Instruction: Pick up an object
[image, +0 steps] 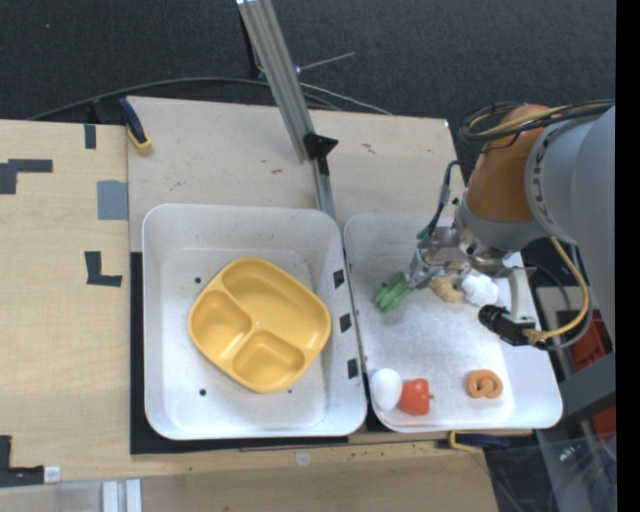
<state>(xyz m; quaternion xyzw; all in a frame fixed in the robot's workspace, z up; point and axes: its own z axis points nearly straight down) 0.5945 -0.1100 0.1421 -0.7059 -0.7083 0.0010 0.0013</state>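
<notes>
A yellow plate (260, 324) sits in the left bin (160, 300). In the right bin (530, 400), the gripper (418, 277) is low over a green leafy thing (392, 294) — jaws I cannot tell. Nearer the front lie an egg (385, 383), red pepper (415, 396) and orange ring (484, 384).

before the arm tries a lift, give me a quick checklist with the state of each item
1. Gripper over the right bin: ok.
2. Green object beside the gripper: ok.
3. Green object between the fingers: cannot tell.
4. Red object, white egg and orange ring apart from the gripper: ok.
5. Yellow tray lying flat in the left bin: ok.
</notes>
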